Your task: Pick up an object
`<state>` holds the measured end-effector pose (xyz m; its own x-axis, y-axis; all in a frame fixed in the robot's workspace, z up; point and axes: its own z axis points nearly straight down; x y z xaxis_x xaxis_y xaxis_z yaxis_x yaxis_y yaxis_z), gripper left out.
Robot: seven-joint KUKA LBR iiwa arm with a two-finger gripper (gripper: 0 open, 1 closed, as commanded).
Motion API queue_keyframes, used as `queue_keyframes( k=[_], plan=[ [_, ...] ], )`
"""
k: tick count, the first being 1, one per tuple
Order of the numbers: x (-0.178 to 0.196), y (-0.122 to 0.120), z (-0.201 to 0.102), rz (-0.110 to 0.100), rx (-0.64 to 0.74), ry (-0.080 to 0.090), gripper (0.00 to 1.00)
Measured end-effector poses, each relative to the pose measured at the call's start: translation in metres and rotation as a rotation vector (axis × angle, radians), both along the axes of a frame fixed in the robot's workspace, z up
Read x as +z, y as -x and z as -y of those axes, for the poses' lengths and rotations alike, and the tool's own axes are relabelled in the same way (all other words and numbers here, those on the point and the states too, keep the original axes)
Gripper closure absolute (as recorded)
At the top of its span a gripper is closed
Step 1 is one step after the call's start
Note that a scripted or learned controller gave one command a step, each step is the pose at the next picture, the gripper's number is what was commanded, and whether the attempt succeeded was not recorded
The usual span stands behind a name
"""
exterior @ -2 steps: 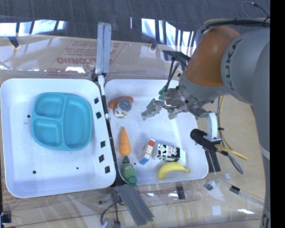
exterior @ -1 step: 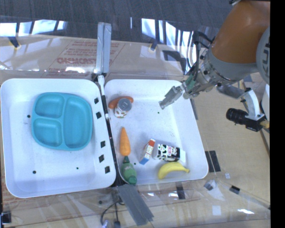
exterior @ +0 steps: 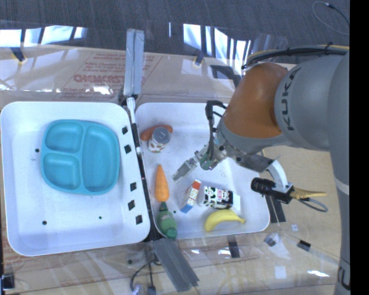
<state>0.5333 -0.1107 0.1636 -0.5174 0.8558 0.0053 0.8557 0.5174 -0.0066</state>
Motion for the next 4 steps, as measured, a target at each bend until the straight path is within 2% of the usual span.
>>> queue_keyframes(
  k=[1,2,3,4],
  plan=[
    [-0.075,0.017,0.01,0.002,-0.039,0.0,0.0],
    [-0.068,0.017,0.01,-0.003,-0.035,0.0,1.0],
    [-0.068,0.017,0.01,-0.003,-0.035,0.0,0.0],
    [-0.061,0.017,0.01,-0.007,-0.03,-0.001,1.0]
  ],
)
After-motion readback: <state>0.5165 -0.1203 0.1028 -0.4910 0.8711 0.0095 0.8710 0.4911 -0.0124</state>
